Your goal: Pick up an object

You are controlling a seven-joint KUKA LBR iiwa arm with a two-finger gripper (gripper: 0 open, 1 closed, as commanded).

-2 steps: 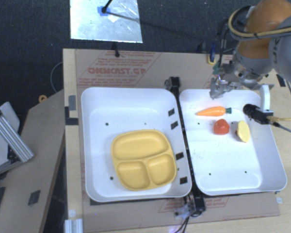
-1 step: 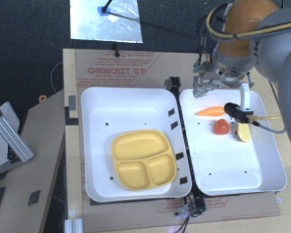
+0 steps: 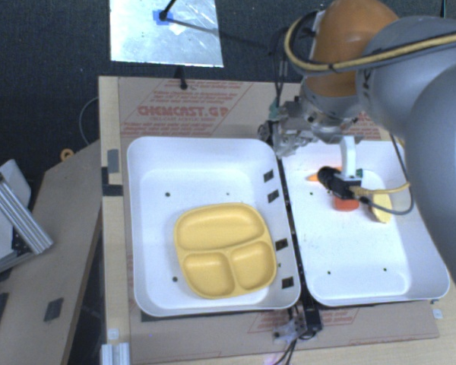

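Note:
In the right bin a small orange object lies near the middle, and a pale yellow piece sits just to its right. An orange tip pokes out a little to their left. My gripper hangs over the far left corner of that bin, close to the wall shared with the left bin. It is up and to the left of the orange object and apart from it. The wrist and arm hide the bin's far right part.
The left bin holds a yellow divided plate toward its near side. A shiny metal sheet lies beyond the bins. The grey arm covers the upper right of the view.

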